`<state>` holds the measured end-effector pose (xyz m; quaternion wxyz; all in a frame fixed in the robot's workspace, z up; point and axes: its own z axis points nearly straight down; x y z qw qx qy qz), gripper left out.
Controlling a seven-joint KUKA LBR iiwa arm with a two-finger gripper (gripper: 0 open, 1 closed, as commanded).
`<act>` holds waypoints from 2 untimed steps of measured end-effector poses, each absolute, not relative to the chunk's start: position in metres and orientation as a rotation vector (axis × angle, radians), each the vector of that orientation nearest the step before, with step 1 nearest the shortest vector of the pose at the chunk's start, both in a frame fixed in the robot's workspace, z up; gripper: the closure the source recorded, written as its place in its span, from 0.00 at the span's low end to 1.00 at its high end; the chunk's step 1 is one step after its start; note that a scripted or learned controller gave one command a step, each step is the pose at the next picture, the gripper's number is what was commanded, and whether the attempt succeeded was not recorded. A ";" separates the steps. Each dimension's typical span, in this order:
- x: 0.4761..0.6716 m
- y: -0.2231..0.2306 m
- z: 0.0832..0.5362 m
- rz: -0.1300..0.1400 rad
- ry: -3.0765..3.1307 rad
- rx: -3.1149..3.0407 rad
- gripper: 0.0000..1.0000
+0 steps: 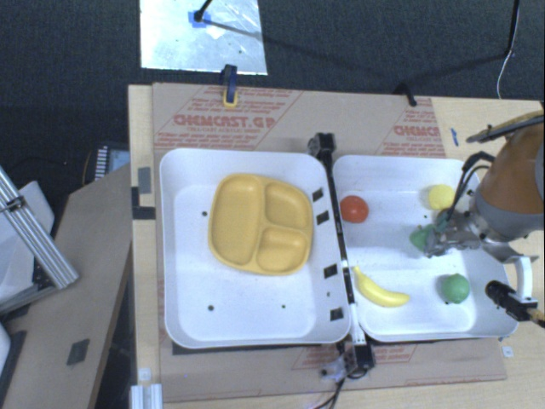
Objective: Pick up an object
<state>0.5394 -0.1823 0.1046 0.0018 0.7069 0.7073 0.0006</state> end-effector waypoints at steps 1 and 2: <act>0.531 -0.180 0.157 0.004 2.219 2.216 1.00; 0.532 -0.177 0.201 0.005 2.223 2.212 1.00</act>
